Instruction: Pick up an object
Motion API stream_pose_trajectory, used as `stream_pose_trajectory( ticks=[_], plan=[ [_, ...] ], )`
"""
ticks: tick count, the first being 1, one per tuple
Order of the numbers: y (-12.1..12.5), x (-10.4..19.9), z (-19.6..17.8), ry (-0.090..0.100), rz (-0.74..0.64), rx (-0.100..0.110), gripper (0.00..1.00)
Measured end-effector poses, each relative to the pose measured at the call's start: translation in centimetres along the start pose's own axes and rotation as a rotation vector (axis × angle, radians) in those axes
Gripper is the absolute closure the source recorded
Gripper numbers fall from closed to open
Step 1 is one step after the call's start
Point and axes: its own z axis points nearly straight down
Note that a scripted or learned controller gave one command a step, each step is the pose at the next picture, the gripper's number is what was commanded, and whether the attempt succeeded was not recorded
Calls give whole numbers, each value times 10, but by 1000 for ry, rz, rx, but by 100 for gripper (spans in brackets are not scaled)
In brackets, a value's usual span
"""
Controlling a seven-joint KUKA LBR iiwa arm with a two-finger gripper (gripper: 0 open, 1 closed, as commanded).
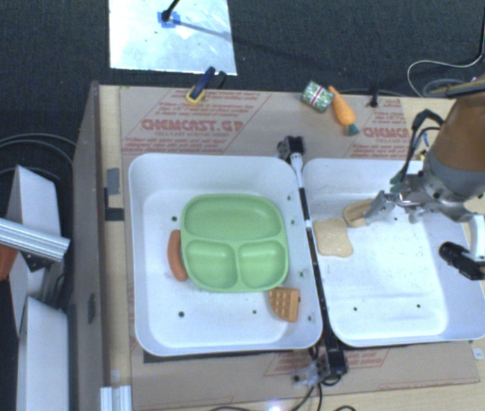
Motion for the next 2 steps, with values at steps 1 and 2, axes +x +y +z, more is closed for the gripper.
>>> stream_pose_trajectory(
  ticks=[1, 2],
  plan=[
    [6, 43, 51, 0, 0, 0, 0],
    [61, -7, 51, -1, 0, -6, 0]
  ],
)
